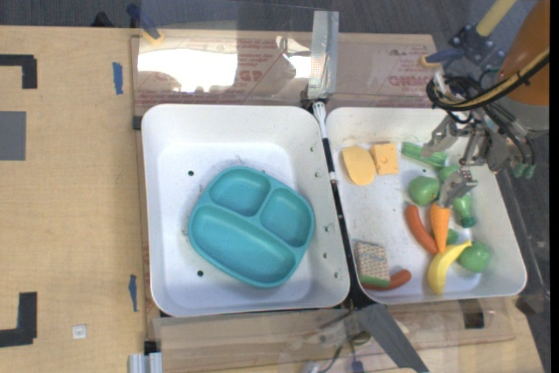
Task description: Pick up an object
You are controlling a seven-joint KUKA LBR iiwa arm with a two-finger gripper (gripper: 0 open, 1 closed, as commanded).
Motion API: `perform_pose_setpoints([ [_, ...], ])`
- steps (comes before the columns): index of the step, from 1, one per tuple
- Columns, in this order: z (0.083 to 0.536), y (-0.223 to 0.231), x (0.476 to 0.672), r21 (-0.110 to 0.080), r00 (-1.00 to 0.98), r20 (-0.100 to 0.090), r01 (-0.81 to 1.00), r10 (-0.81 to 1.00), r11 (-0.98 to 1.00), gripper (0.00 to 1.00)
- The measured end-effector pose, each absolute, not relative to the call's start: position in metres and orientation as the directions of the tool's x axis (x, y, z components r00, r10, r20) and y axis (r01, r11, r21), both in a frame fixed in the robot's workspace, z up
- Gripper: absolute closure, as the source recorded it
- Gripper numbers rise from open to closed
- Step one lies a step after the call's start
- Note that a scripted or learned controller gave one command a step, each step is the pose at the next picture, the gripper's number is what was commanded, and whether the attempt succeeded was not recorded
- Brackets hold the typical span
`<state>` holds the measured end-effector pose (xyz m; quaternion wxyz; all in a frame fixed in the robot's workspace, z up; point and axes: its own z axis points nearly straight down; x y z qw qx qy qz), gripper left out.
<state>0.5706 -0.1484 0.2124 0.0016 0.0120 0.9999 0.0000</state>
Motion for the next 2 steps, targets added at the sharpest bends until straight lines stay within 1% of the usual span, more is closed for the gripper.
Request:
perform_pose_setpoints([
  [1,0.088,-0.185,0.53,0.0,-0.998,-0.008,0.056,0.056,0.998,0.0],
  [2,0.088,-0.124,0.501,0.001,-0.986,-0.013,0.168,0.168,0.986,0.0],
])
